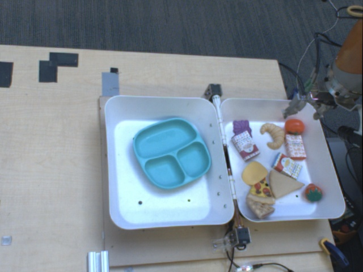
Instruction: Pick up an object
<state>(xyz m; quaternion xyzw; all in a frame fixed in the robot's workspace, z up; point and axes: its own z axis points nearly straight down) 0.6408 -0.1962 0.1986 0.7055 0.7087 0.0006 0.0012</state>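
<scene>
Colours, keyed to the turquoise divided plate (171,152), which lies in the left white bin (122,208). Beneath both bins: a pale wood-grain bench (51,152) bearing black squares (57,66) up-left of the plate; beyond it, dark grey carpet (170,10). Right of the plate, in the right white bin (334,205): a purple item (241,127), a red-and-white packet (246,145), a tan croissant (274,134), an orange-red tomato (294,126), a yellow disc (254,173), a light-brown wedge (284,183), a pizza slice (261,191) with red spots, and a red-and-green ball (313,192). The arm (349,58) shows orange over grey.
</scene>
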